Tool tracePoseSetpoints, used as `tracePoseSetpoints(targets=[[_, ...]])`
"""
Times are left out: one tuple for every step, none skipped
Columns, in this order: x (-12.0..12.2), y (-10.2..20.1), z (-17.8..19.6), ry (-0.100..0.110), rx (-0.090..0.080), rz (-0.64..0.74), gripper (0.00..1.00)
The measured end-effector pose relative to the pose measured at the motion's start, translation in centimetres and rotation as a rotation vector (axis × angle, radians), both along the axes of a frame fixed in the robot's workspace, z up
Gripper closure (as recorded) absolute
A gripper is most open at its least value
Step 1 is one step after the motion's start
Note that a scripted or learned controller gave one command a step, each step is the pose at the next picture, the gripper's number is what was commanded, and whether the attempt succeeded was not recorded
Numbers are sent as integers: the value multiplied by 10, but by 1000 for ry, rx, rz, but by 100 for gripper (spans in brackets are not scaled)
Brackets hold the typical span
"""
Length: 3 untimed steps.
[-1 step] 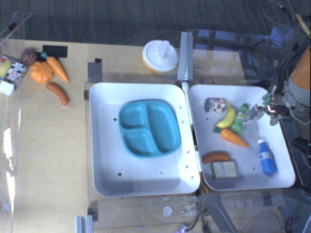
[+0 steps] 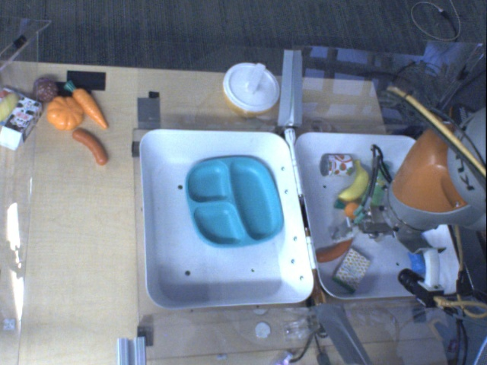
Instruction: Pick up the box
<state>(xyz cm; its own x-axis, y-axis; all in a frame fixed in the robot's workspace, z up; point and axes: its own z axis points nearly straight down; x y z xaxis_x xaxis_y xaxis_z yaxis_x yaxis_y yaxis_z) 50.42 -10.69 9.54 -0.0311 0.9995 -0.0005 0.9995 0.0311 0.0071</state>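
Where the arm reaches in from the right, its orange band and grey wrist cover much of the right bin, and the gripper below them is a dark, blurred tangle low over the bin's middle; how it is set, and whether it has hold of anything, cannot be told. Just left of it lie a banana and a small orange piece, both partly masked by cabling. A can stands at the far left of the bin. Nearer, a reddish sausage lies against the left wall, and the box, speckled with a green edge, lies flat on the bin floor just right of it, clear of the gripper. A blue-and-white item at the near right is half hidden under the arm and hard to identify.

The left bin holds a blue tray with three compartments. Both bins sit on a pale wooden bench. On it, at far left, are a carrot, a small pumpkin, a second sausage and a carton cut off by the frame edge. A white lidded cup stands beyond the bins. Dark carpet fills the far ground.
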Motion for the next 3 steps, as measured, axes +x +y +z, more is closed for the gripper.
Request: tracePoseSetpoints(targets=[[-16, 14, 9, 4, 0, 144, 0], [-12, 17, -5, -12, 2, -332, 0], [-11, -61, -4, -7, 7, -101, 0]])
